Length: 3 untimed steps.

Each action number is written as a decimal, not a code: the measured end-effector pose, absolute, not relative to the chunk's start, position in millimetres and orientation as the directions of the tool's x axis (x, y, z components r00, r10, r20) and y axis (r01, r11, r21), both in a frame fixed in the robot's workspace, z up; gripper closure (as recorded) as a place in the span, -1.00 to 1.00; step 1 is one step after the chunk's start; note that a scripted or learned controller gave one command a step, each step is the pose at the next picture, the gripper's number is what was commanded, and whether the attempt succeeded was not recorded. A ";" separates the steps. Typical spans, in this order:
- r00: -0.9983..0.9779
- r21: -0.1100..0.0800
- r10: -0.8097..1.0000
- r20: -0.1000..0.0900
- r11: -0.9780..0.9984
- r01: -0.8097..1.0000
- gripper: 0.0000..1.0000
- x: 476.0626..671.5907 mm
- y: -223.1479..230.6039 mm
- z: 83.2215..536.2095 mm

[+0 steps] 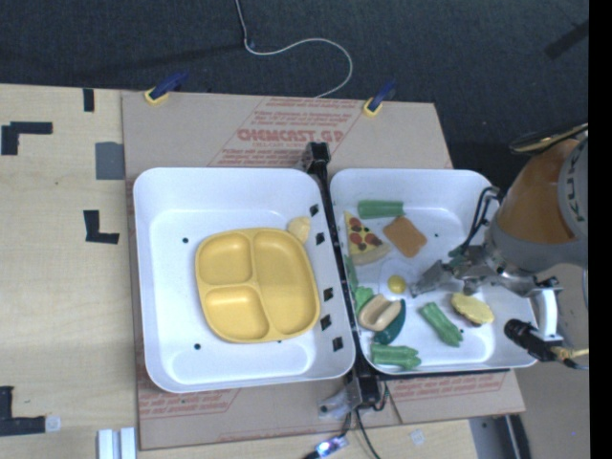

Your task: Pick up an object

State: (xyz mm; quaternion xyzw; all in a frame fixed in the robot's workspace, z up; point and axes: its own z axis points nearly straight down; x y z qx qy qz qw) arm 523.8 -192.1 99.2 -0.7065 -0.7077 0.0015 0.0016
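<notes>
The right white bin (449,182) holds several toy foods: a green bean (381,207), a pizza slice (363,237), a brown toast piece (405,236), a small yellow ball (396,284), a tan bun (379,311), a green pickle (441,322) and a pale yellow piece (472,308). My gripper (427,279) reaches in from the right, low over the middle of the bin. It sits just right of the yellow ball and above-left of the pale yellow piece. Nothing is visibly held.
The left white bin (163,256) carries a yellow divided plate (256,284) and a small pale piece (301,228) by the divider. Another green piece (395,356) lies at the right bin's front wall. A white cable (296,51) loops behind the bins.
</notes>
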 end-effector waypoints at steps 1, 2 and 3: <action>-0.002 -0.001 1.000 -0.002 0.002 1.000 -1.00 524.3 -191.6 84.7; -0.002 0.000 1.000 -0.001 0.002 1.000 1.00 524.6 -191.4 95.6; -0.002 0.003 1.000 0.000 0.002 1.000 1.00 525.0 -180.9 151.5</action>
